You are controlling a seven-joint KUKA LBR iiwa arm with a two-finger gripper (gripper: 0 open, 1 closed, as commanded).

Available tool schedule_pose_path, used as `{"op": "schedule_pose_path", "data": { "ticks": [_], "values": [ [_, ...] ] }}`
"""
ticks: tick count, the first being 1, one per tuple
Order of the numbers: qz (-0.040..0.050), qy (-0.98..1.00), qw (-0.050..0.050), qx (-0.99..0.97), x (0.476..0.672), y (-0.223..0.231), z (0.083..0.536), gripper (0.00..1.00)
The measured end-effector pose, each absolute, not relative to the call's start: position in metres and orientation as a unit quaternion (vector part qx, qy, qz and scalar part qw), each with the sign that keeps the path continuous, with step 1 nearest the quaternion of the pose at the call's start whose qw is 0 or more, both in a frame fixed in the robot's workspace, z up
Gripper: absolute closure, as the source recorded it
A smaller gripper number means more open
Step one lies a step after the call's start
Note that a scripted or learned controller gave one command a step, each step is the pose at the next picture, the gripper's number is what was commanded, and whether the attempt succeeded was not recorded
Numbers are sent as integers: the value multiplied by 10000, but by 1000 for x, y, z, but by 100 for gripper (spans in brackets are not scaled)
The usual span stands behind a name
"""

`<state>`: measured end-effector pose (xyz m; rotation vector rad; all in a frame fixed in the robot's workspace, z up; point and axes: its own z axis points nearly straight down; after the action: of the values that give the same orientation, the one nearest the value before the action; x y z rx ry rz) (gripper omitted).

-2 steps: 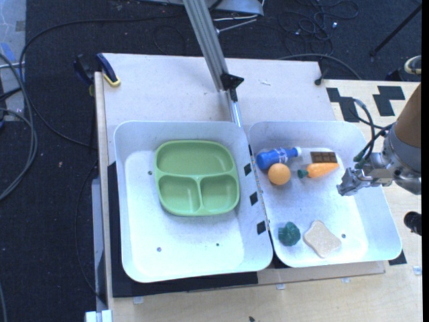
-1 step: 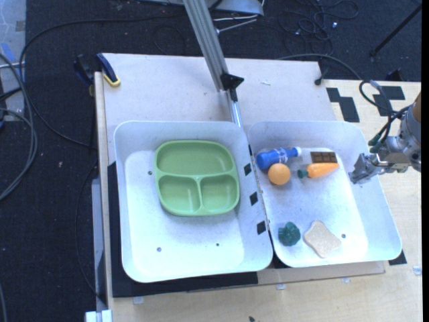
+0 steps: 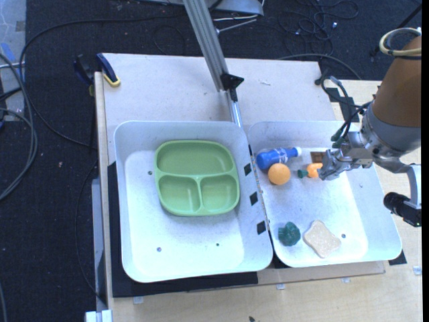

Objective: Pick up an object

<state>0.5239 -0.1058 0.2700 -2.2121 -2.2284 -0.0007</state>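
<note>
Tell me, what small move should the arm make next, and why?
Probably ease down a little onto the carrot. The gripper hangs in the right bin right beside it, nearer than the orange ball or the bottle.

The arm (image 3: 400,106) is a thick rounded body, orange-brown above and grey below toward the wrist. Black cables (image 3: 342,109) loop along its side. Its claw (image 3: 327,168) is small, metallic grey.

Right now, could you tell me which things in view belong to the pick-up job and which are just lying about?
Job:
gripper
small orange piece at its tip
orange ball
blue bottle
dark green lump
bread slice
right bin

Lying about:
green divided plate
left bin
</note>
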Motion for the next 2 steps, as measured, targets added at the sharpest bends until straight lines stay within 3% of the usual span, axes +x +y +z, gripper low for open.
{"op": "schedule_pose_path", "data": {
  "ticks": [2],
  "values": [
    [0,-7096,8,-7046,561,-6,234,100]
  ]
}}
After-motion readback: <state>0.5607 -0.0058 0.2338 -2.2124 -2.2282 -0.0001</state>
